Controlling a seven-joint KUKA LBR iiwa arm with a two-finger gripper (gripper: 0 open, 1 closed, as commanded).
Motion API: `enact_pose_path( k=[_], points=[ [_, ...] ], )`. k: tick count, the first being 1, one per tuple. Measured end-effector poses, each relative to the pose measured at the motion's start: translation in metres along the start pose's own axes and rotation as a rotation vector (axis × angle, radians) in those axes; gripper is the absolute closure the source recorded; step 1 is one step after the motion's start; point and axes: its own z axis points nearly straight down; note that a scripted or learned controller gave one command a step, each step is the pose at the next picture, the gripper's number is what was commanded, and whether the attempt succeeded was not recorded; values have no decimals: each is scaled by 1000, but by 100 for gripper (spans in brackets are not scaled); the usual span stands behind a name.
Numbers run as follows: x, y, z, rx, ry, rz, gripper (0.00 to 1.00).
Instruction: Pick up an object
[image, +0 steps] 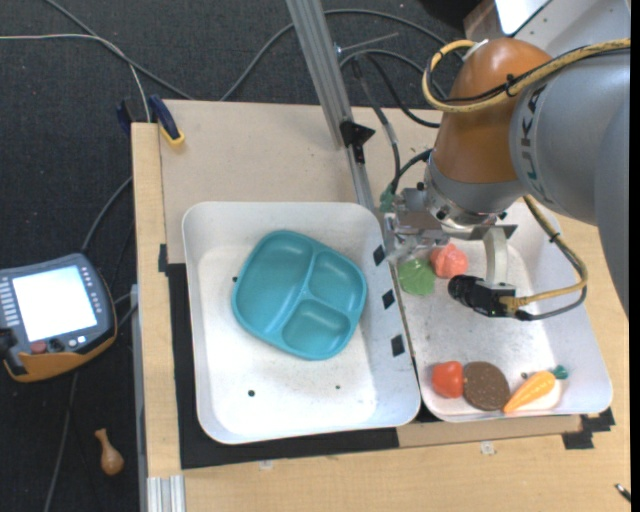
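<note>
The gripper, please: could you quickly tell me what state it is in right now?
Gripper: low in the right bin, over the green object and beside the pink object; state cannot be told.

Looking down from above the bench (250, 140) at a slant, taking in both white bins: left bin (215, 400) near frame centre, right bin (590, 385) toward the right edge. Sitting far enough back to be catching dark floor (60, 120), cables and a handheld pendant (55, 315) at left. Arm (510, 110) entering from the right.
</note>
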Motion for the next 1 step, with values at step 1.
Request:
enact_pose_path(
  k=[1],
  points=[
    [56, -2, -10, -4, 0, -1, 100]
  ],
)
